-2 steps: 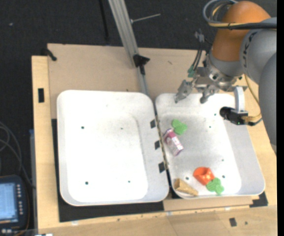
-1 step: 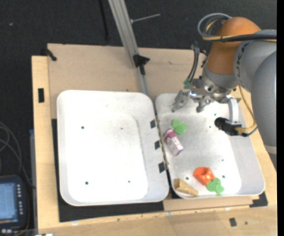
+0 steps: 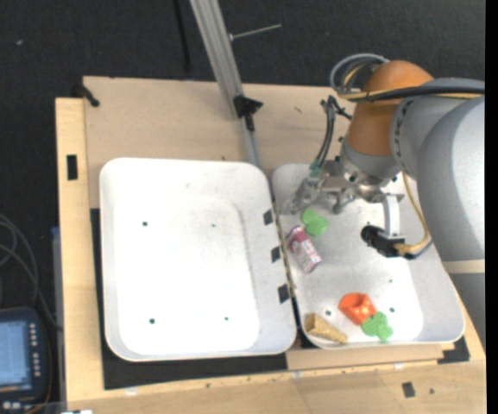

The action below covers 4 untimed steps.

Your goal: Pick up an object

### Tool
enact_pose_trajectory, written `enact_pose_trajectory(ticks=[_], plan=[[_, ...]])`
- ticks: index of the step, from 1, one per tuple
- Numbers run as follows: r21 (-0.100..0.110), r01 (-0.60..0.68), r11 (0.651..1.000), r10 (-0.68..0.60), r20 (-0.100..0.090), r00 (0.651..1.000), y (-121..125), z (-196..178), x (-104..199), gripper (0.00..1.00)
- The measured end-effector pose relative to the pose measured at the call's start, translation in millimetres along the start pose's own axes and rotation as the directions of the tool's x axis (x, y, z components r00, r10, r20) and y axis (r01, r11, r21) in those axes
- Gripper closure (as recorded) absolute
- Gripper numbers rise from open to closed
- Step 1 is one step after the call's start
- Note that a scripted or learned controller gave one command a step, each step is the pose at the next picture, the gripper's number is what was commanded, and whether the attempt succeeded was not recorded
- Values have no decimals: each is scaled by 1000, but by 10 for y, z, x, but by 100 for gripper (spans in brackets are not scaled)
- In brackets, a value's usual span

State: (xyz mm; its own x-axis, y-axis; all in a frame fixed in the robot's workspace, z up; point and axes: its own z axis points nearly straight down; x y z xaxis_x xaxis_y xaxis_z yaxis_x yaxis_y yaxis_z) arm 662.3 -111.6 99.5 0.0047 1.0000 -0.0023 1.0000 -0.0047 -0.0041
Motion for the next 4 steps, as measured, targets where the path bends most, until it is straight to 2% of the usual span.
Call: enact_pose_trajectory(ticks=[1,3,4], plan=[[-9,-5,1000,5,-1,1000,23,-159,-10,100],[-10,9,1000,-9,-2,1000,-17,-1202,78,100],[-9,7,1000,-7,-2,1000,-9,-1508,61,100]])
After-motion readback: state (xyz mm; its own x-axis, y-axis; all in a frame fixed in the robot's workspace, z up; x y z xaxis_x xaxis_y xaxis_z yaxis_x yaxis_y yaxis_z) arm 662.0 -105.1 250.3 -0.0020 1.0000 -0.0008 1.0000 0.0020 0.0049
